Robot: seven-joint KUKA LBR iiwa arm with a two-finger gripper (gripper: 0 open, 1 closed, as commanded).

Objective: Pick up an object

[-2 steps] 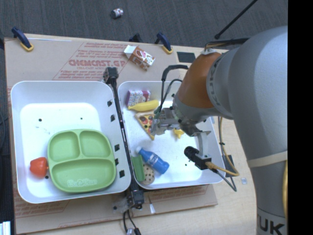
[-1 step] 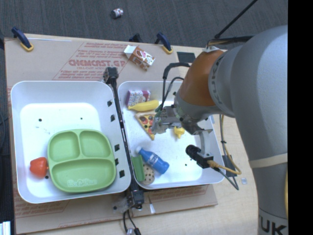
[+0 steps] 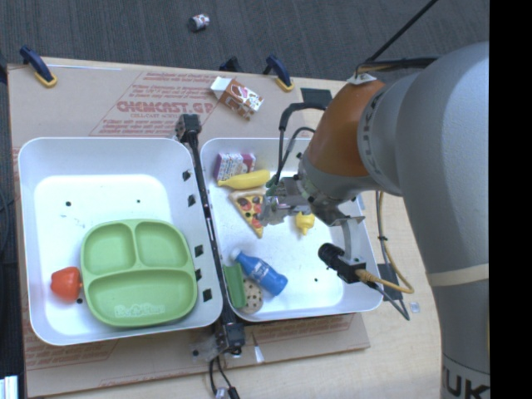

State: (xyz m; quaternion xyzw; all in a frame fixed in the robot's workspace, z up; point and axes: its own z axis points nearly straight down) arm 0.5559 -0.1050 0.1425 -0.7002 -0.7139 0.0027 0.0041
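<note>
The bench point(image 3: 100, 110) bears two white bins point(image 3: 50, 165) and a small carton point(image 3: 238, 98).

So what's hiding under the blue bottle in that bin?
The blue bottle lies tilted over a green thing and a round cookie at the right bin's front. Their covered parts can't be seen.
</note>
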